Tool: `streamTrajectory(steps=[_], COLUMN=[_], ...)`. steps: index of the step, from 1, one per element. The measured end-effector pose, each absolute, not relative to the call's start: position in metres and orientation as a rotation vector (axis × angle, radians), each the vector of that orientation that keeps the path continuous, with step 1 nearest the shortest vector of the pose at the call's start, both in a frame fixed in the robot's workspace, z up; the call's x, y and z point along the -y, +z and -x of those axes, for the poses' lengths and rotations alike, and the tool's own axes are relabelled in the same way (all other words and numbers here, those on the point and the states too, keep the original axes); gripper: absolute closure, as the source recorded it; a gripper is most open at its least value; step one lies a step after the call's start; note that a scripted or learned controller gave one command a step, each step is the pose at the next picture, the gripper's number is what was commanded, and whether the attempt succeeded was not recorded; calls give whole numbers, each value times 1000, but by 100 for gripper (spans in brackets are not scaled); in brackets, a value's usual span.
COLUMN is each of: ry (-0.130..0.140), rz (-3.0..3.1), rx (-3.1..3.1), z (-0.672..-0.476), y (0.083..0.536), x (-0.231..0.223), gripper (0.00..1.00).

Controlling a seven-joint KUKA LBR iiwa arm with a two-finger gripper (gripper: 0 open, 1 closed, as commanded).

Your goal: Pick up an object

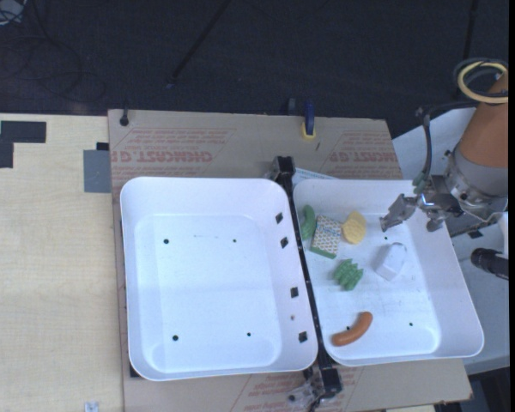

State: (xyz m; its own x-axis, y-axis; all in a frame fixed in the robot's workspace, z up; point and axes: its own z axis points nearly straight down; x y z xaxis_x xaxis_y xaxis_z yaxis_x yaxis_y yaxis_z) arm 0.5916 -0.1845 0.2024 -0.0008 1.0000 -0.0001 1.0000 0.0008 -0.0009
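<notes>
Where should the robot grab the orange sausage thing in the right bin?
Probably across the middle of the orange sausage, coming straight down from above. It lies flat, long and thin, slightly curved, with bare floor of the right bin on both long sides, so the jaws should straddle its narrow width, not its length.

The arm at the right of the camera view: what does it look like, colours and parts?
The arm shows an orange band above a grey, rounded wrist section. Below it sits a metallic grey gripper with slim fingers. A thin dark cable runs alongside the wrist.
</notes>
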Motion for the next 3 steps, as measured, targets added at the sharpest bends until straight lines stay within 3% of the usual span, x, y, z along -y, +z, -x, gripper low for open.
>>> streamTrajectory(steps=[1,2,3], ry=[7,2,-14], rz=[2223,2225,2227], rx=[2211,2214,2237], z=[-518,-521,-527], y=[196,206,428], x=[215,216,175], gripper=[0,100,100])
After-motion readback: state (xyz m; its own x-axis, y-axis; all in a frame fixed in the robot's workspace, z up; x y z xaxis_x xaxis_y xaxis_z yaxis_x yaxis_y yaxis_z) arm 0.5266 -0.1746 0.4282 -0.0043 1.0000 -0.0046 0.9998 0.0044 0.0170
